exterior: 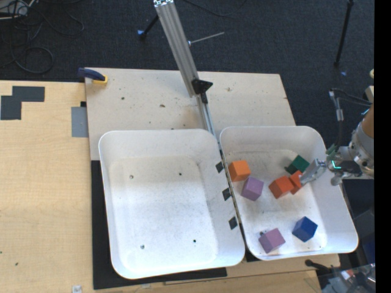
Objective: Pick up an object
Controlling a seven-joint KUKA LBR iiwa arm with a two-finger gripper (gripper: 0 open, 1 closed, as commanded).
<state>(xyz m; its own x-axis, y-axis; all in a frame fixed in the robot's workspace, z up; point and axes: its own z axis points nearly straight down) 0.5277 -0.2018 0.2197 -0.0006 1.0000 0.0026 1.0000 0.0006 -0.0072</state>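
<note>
In the right bin [333,237], nearest the front, lie a purple cube [271,240] and a blue cube [304,229]. Farther in, my claw [307,174] reaches from the right, its tip touching a red block [282,186]; whether it grips, I cannot tell. Beyond sit a green block [299,163] and an orange cube [239,170].
</note>
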